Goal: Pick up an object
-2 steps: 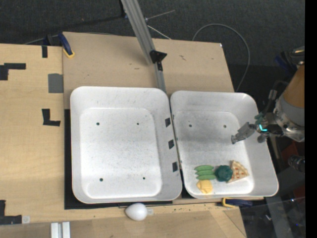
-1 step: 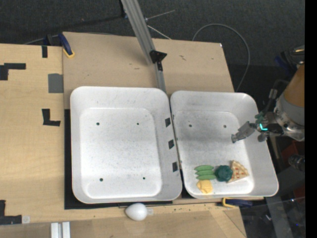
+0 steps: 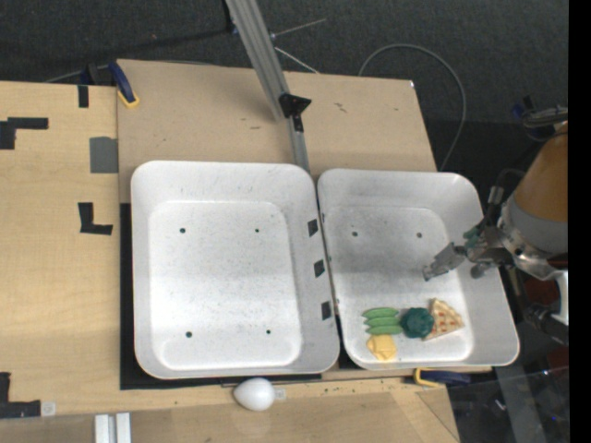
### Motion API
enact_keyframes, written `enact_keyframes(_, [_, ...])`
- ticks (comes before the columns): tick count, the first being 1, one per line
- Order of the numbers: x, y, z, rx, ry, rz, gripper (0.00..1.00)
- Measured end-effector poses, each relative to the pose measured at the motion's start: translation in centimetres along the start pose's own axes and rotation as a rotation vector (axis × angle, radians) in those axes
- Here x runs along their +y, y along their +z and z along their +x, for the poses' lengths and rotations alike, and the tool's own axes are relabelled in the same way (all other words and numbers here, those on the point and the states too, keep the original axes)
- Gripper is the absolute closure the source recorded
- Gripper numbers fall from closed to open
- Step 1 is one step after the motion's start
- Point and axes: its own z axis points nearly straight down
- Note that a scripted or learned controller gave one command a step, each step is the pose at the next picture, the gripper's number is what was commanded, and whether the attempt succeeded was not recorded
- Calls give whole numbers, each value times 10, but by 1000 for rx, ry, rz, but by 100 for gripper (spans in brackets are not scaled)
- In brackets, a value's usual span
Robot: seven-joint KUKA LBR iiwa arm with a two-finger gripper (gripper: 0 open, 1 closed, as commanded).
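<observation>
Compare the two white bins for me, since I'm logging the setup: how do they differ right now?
The right bin holds a cluster of small toys near its front edge: green pieces, a yellow piece and a pizza slice. The left bin shows just its speckled floor. The gripper sits over the right bin, not the left. Both are shallow, white, rounded-cornered.

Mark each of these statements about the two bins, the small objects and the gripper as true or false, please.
1. The small objects lie in the right bin. True.
2. The green leafy piece lies in the left bin. False: it is in the right bin, near the front wall.
3. The gripper hangs above the right bin. True.
4. The white egg-shaped object sits inside a bin. False: it rests on the bench, in front of the left bin.
</observation>
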Motion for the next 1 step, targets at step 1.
enact_keyframes(1, [-5, 64, 2, 2, 0, 3, 0])
